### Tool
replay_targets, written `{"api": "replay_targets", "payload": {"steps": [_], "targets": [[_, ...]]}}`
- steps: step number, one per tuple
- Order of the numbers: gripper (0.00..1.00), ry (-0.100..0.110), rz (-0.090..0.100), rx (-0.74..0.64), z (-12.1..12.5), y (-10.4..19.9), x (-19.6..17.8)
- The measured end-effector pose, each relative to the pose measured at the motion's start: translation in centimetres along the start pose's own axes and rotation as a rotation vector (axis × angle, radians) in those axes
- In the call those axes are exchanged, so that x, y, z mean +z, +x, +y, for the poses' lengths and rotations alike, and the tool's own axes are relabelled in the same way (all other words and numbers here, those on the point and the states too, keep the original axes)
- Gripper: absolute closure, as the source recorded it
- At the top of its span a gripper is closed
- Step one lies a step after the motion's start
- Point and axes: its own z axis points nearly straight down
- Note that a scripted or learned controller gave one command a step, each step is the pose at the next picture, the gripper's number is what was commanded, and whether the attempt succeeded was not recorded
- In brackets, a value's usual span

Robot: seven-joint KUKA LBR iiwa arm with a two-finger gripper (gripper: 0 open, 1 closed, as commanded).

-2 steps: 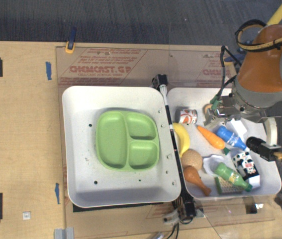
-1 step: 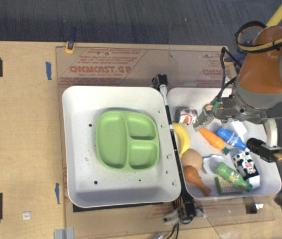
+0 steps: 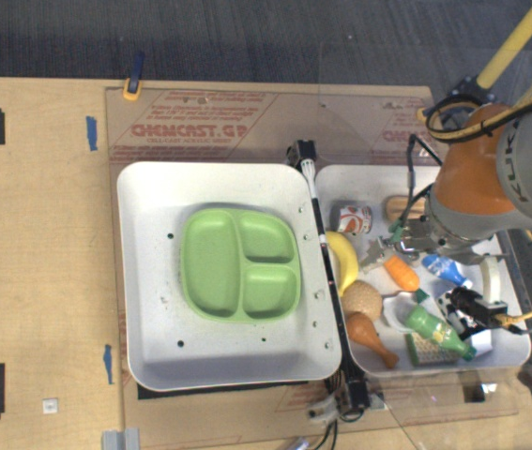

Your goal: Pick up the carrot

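Along the near edge of the right bin, a green bottle lay on its side. A brown drumstick-shaped piece lay towards the near left corner. Just beyond that piece sat a beige ball, and a banana curved along the bin's left wall.

The carrot, a short orange stub, lay about mid-bin, hemmed in by the banana and ball on its left and a blue item on its right, with the bottle on its near side. The gripper hung just past the carrot's far end, close over it. Whether the claw was spread or pressed together could not be told, and nothing was seen pinched in it.

Farther back, a red-and-white can rested near the far left corner.

The left bin held a green divided plate in its middle, well apart from the clutter.
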Motion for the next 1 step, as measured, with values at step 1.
{"api": "replay_targets", "payload": {"steps": [1], "targets": [[1.00,-0.012,-0.002,-0.002,0.40,0.15,-1.42]]}}
